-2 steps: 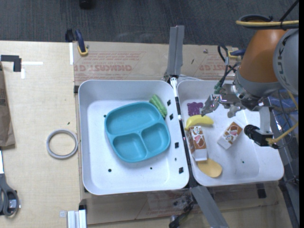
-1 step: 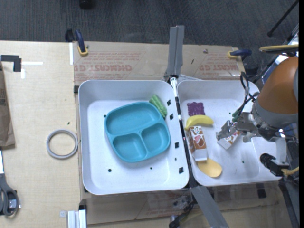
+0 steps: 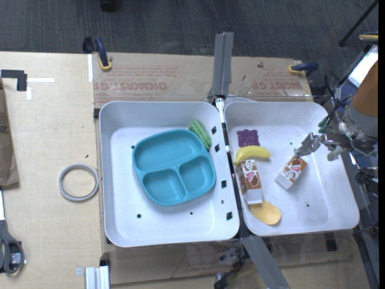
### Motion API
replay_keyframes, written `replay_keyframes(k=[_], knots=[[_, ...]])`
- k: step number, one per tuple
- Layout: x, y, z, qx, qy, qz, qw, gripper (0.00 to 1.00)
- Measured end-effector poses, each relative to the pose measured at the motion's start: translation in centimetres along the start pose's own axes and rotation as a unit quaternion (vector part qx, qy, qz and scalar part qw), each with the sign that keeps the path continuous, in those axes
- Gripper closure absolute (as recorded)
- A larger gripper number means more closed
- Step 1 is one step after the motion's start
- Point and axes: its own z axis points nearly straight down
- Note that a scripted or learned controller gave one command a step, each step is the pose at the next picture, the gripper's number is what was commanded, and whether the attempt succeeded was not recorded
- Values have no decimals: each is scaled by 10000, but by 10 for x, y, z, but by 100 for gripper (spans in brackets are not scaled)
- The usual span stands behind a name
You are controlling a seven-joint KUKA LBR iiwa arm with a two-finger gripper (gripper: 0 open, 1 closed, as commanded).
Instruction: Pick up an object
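We see the gripper (image 3: 319,149) over the right bin (image 3: 337,221) with fingers spread, pinching nothing — a small carton (image 3: 291,173) lies just below-left, beside the banana (image 3: 252,154).

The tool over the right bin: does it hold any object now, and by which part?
Nothing is held. The tool hangs open over the right bin, beside the upper end of the small carton, but the carton is not between its fingers.
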Motion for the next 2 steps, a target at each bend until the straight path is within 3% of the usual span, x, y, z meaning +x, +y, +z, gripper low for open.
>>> replay_keyframes(k=[1, 2], knots=[[44, -17, 88, 16, 5, 1248, 9922, 0], [53, 21, 72, 2, 2, 906, 9959, 0]])
